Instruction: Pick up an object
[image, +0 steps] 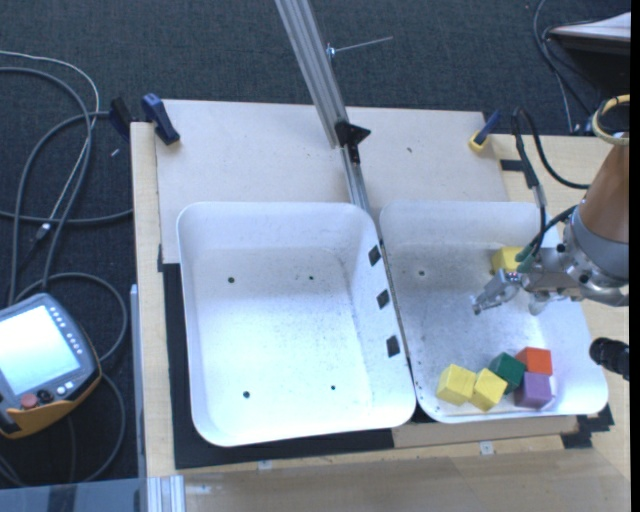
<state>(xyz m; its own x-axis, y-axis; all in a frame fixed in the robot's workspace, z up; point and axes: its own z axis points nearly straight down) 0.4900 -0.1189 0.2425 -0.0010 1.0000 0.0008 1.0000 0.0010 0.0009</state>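
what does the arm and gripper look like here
The arm enters from the right with an orange-brown band above a grey wrist section. The gripper is silvery grey metal with slim fingers. Black cables run along the arm, and a thin green wire loops near the wrist.

arm (612, 215): comes in from 3 o'clock, orange band up top, wrist angled down
gripper (492, 298): low, pointing toward 9 o'clock, can't really make out its tips
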